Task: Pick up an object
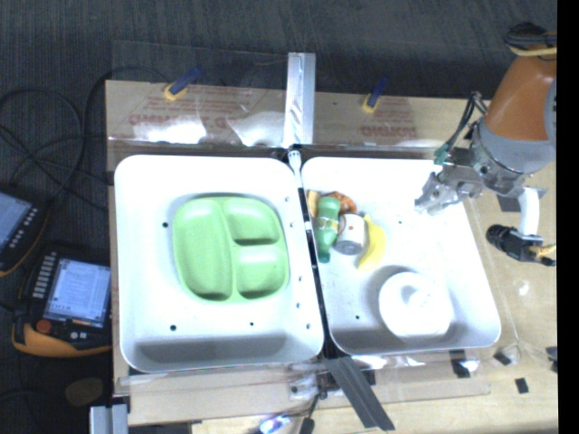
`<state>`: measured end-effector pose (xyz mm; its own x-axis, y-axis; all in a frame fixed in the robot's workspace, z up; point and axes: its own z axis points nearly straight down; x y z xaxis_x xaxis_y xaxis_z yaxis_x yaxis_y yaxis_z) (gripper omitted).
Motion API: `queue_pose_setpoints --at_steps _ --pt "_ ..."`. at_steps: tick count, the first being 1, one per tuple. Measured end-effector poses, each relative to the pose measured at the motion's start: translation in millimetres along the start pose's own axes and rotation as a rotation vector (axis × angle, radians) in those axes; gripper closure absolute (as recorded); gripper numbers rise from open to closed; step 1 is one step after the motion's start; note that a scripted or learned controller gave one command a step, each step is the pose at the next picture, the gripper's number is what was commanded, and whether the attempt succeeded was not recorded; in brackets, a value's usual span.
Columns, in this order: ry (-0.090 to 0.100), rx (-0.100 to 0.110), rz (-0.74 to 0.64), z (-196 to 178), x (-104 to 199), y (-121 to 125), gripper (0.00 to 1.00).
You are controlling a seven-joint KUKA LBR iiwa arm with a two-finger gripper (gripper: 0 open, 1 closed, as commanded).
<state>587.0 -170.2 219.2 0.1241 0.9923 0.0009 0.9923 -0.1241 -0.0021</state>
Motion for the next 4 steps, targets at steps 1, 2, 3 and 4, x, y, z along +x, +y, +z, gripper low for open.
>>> queue_pose_setpoints --at_steps 1,2,3,4 --pt "0.000 0.000 0.085 -7 0 8 1.00" --pt "0.000 0.000 0.085 -7 0 8 0.00" --pt "-0.002 0.000 -0.253 9 -19 5 0.00" --pt "-0.001 -0.001 -0.462 79 47 24 0.00"
